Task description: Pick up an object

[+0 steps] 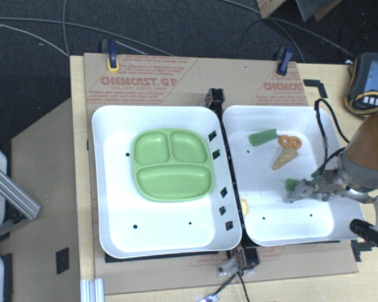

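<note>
Hand (296, 194) was seen low at the right bin's (264, 228) lower right; its grip could not be told. Small green piece (292, 184) lay touching its tip, just upper-left.

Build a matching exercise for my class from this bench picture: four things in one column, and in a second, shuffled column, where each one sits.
Things:
1. green divided plate
2. orange ring
3. end effector
4. blue clamp with yellow tip

Places:
A. lower right part of the right bin, beside a small green piece
B. back left edge of the board
C. middle of the left bin
D. upper part of the right bin, next to a tan cone

Pairs: 1-C, 2-D, 3-A, 4-B
</note>
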